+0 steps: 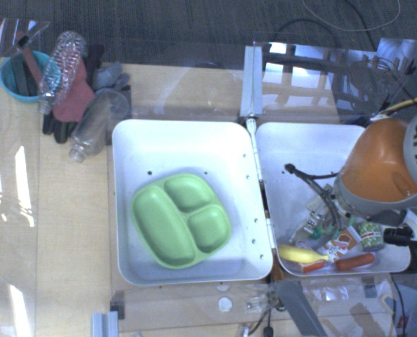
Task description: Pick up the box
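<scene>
A small red and white box (339, 245) lies near the front of the right bin (293, 153), among other items. My gripper (319, 221) reaches down into that bin from the right, its tip just above and left of the box. The orange band of the arm (378, 161) hides the bin's right side. Nothing is visibly held in the gripper.
Around the box lie a yellow banana (301, 255), a red sausage (356, 261) and a green can (368, 234). The left bin (135, 146) holds a green divided plate (182, 218). Bottles, cloth and a blue bowl (15, 83) sit at the back left of the bench.
</scene>
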`<state>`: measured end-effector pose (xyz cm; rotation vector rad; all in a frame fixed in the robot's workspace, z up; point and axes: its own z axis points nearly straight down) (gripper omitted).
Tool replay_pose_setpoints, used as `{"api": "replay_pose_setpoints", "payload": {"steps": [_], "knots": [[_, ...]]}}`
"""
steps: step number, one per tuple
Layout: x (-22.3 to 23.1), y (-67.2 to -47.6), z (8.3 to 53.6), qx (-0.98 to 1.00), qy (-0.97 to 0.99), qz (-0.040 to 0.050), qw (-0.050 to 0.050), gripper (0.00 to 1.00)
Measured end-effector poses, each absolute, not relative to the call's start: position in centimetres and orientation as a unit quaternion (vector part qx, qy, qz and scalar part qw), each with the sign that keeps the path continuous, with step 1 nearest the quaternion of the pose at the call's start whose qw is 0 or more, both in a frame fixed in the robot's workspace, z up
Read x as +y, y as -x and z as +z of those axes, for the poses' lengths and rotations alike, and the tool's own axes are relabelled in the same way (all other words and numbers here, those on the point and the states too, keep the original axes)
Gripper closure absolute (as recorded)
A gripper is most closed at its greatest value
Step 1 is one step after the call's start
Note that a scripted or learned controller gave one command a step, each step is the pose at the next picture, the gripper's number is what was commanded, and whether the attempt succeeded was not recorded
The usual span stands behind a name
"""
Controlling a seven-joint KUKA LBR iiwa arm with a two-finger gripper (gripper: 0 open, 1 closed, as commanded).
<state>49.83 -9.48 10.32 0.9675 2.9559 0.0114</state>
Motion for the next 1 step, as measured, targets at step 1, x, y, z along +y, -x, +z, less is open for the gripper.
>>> {"api": "replay_pose_setpoints", "payload": {"steps": [1], "knots": [[-10.01, -57.01, 8.91, 0.915, -0.403, 0.0022, 0.006, 0.0]]}}
